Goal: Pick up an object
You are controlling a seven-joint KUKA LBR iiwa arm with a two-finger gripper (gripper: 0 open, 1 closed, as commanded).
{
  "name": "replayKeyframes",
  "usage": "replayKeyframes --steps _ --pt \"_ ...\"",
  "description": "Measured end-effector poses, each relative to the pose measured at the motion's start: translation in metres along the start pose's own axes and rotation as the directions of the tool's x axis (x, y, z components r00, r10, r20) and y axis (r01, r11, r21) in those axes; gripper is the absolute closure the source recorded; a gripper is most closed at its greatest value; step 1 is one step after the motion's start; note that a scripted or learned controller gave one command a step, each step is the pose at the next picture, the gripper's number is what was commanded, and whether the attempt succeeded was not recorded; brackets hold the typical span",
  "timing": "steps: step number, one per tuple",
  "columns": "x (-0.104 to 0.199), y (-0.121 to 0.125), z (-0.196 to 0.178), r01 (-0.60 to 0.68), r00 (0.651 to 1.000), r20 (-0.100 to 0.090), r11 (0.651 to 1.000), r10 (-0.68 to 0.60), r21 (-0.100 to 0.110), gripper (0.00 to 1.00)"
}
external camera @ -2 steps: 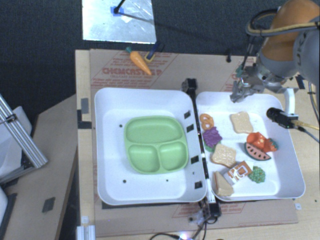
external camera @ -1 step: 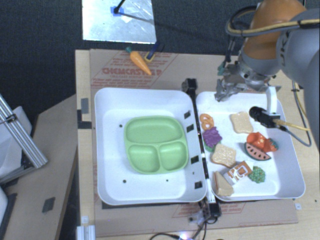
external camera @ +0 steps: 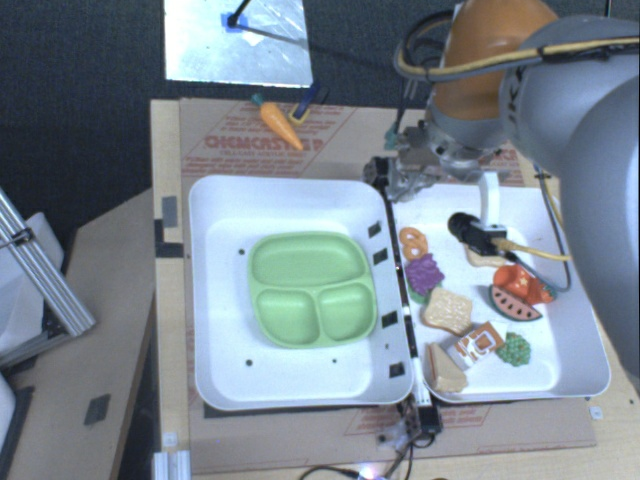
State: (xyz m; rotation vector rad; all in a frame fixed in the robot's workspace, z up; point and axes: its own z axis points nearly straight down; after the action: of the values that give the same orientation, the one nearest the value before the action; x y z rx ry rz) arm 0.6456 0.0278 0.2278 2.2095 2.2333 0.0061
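The right bin [external camera: 575, 363] holds several toy foods: a pretzel [external camera: 411, 238], purple grapes [external camera: 425, 273], a slice of toast [external camera: 447, 310], a watermelon wedge [external camera: 517, 298], green broccoli [external camera: 514, 349], a small printed carton [external camera: 478, 343] and a tan piece [external camera: 445, 370] at the front. My gripper [external camera: 398, 176] hangs over the back end of the divider between the bins, above and behind the pretzel. Nothing shows in its grasp.
A green divided plate [external camera: 312, 288] lies in the left bin [external camera: 215, 268]. A toy carrot [external camera: 280, 125] rests on the cardboard behind the bins, beside a silver sheet [external camera: 237, 28]. The arm's bulk covers the right bin's back right corner.
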Motion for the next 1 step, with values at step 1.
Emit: replayKeyframes --steps 1 --pt "0.0127 -0.0018 -0.0056 -0.004 1.000 0.002 1.000 0.004 0.001 1.00"
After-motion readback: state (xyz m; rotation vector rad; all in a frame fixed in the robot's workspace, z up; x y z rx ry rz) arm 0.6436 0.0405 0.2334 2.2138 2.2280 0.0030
